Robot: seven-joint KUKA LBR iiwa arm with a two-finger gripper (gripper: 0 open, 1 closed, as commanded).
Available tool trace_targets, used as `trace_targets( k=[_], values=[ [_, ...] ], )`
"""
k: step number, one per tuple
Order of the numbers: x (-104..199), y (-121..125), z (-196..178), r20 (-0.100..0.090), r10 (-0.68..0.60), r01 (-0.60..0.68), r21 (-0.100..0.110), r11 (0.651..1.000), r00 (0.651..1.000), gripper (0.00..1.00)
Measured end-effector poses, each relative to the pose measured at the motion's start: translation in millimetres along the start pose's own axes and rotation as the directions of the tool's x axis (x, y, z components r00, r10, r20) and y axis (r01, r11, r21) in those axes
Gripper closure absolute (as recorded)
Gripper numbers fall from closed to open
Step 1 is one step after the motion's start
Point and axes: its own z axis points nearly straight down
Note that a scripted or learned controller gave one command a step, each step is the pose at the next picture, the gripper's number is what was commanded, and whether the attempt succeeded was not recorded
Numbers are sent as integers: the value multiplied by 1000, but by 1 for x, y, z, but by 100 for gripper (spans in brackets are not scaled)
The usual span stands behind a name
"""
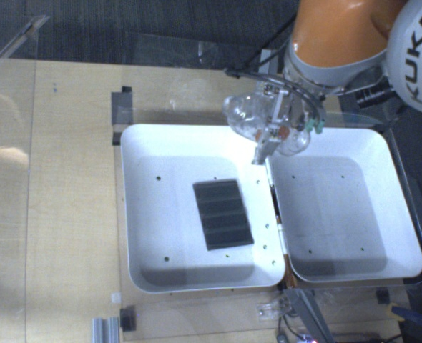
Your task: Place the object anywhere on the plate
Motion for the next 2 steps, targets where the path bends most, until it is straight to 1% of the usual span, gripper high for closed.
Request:
trace_targets(
  k=[1, 2],
  values=[
    [34, -21, 37, -10, -330, 330, -1, 944, 944, 100],
    [31, -20, 24, 0, -328, 328, -1, 945, 945, 100]
  ],
)
